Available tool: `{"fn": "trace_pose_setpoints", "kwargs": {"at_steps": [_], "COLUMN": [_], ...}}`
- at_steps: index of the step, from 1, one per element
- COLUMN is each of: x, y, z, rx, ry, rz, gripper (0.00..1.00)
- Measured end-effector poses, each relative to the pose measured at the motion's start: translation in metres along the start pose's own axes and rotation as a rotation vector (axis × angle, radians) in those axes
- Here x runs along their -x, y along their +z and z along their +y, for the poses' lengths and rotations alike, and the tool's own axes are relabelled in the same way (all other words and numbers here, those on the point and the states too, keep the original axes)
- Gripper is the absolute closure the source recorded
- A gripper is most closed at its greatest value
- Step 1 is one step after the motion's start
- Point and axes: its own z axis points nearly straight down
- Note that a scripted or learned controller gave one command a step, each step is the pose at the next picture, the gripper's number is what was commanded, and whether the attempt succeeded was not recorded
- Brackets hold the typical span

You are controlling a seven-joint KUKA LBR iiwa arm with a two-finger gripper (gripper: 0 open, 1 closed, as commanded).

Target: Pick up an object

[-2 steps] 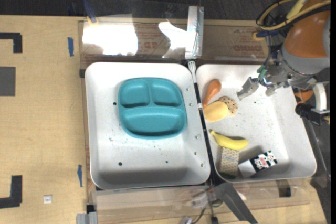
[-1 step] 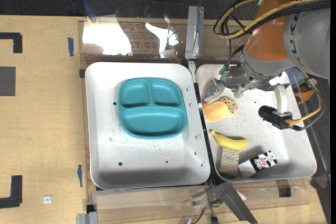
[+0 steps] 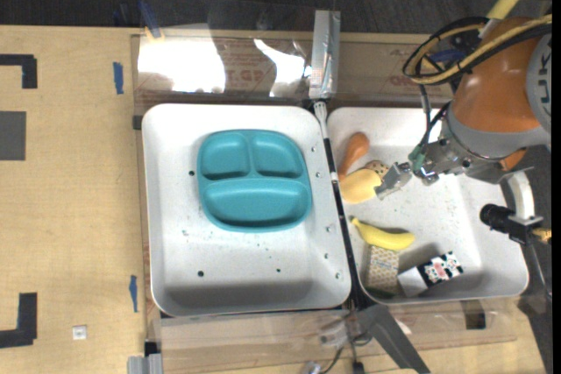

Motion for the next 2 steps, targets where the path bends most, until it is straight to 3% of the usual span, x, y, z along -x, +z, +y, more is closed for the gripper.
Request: {"fn": "trace_pose_setpoints", "kwargs": {"at_steps": [1,2], "x": [-0.038,-0.037], "y": [0.001,-0.009], "z": [-0.035,-0.034], "rx": [0.000,0.003], "ry": [0.040,0.040], "rz": [0.002,0.001], "gripper": [0.00,1.00]}}
